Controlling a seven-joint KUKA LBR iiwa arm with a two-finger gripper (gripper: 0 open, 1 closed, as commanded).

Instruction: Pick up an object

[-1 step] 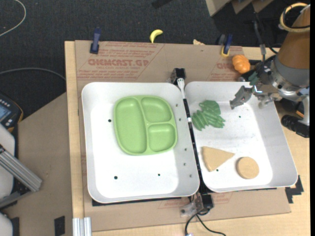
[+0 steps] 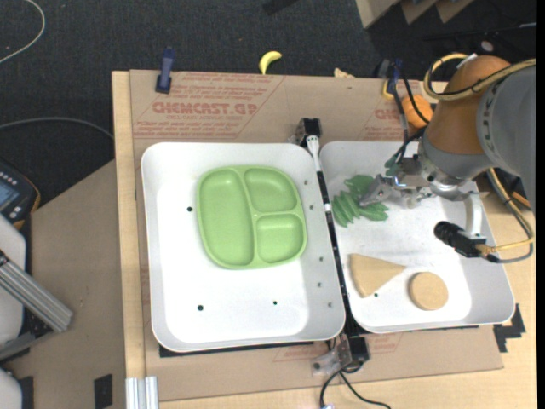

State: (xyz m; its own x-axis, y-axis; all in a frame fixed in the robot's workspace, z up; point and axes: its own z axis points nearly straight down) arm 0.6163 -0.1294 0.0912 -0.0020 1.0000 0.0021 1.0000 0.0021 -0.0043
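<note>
camera view: one green plate (image 2: 252, 216), one leafy toy (image 2: 358, 201), two tan pieces (image 2: 375, 273).

dark speckled carpet floor (image 2: 128, 24) all around, a thin white cable (image 2: 25, 11) looping across it top left. the bench top is a brown cardboard sheet (image 2: 230, 100) printed with red lettering, blue clamp (image 2: 164, 71) on its back edge.

Glossy white plastic bins (image 2: 170, 254), a smooth matt green plastic tray (image 2: 251, 216), on a matt brown paper-covered board (image 2: 213, 105)
</note>
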